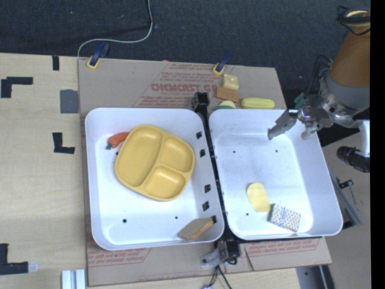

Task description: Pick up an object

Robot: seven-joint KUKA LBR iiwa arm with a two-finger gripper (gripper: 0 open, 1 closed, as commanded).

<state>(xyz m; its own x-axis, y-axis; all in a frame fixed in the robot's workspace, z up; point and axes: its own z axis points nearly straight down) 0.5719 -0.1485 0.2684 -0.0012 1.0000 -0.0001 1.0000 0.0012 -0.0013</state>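
Yellow block (258, 197) lies in the right bin (313, 161) beside a patterned packet (285, 217); the hand (293, 127) hovers near the bin's far rim, fingers apart, holding nothing.

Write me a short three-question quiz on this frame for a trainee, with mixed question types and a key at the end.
1. True or false: the yellow divided plate lies in the left bin.
2. Which object lies nearest the patterned packet in the right bin?
A. the orange piece
B. the pale yellow block
C. the brown wedge
3. Fill in: the gripper hangs over the right bin's ______ right corner, far or near?

Key
1. True.
2. B; the two sit close together, near the bin's front right.
3. Far; nothing shows between its fingers.
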